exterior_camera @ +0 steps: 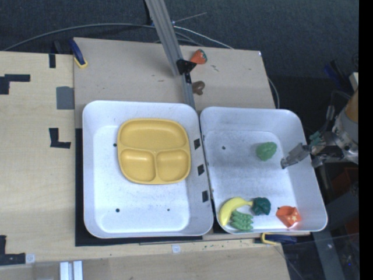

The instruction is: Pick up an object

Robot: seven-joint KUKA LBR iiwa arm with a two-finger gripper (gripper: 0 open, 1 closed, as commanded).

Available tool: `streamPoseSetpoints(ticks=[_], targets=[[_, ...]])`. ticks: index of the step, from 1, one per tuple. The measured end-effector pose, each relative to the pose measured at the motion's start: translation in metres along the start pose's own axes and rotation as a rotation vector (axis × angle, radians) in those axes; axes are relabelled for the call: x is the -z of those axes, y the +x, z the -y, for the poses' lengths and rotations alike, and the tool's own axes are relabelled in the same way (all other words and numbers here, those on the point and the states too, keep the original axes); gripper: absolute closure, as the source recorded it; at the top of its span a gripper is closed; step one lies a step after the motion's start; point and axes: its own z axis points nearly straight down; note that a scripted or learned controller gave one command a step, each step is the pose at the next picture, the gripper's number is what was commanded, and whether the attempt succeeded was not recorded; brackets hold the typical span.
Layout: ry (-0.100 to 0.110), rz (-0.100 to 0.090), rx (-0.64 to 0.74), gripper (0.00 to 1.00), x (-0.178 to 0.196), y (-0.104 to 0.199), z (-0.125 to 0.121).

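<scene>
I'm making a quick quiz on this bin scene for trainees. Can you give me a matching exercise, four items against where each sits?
Things:
1. yellow divided plate
2. round green object
3. banana
4. orange-red object

Places:
A. near right corner of the right bin
B. alone in the upper middle of the right bin
C. upper part of the left bin
D. near left corner of the right bin, beside a green bumpy piece

Pairs: 1-C, 2-B, 3-D, 4-A
</scene>
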Motion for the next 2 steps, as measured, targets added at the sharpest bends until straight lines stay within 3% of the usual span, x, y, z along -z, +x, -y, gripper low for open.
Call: streamPoseSetpoints(ticks=[1,2], targets=[[0.0,0.0,0.0,0.0,0.0,0.0,0.0],[0.005,-0.001,-0.002,0.0,-0.048,0.001,0.01]])
